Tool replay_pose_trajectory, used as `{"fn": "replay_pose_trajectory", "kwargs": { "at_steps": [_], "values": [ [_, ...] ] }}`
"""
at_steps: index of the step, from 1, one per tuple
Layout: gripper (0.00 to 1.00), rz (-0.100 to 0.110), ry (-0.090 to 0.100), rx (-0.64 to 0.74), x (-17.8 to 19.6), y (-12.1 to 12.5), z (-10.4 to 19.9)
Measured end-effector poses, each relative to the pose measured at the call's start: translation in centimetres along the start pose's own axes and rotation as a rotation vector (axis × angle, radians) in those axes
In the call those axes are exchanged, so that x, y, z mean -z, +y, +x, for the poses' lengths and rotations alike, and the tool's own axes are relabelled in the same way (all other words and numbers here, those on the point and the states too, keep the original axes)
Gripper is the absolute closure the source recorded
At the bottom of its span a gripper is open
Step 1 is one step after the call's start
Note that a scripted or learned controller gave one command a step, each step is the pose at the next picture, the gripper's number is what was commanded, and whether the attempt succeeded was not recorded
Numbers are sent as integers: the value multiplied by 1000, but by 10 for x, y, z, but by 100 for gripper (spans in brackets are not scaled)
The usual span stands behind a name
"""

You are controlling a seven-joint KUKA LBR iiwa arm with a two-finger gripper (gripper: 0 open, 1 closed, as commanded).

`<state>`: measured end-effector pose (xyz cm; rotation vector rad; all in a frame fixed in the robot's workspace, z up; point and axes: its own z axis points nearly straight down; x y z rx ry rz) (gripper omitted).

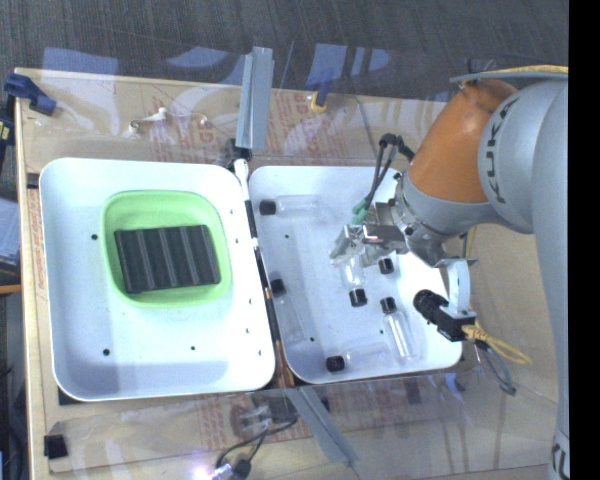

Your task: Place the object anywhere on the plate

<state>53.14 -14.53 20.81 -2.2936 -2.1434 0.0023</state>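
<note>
A green square plate (212, 211) lies in the left bin (70, 348), with a dark ribbed insert (168, 258) resting on it. Several small clear vials with black caps are scattered in the right bin (300, 338): one at the far left (268, 208), one near the middle (358, 296), one at the near edge (334, 364). My gripper (354, 252) hangs low over the middle of the right bin, just above the vial near the middle and beside another black cap (385, 265). Nothing shows clearly held in it.
A longer clear tube with a black cap (394, 326) lies at the right bin's near right. The arm's grey and orange wrist (460, 158) covers the right bin's far right corner. A metal bar (253, 93) stands behind the gap between the bins.
</note>
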Motion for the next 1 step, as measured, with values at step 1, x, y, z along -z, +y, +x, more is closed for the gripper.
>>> {"fn": "replay_pose_trajectory", "kwargs": {
  "at_steps": [1],
  "values": [
    [0,0,0,0,0,0,0]
  ]
}}
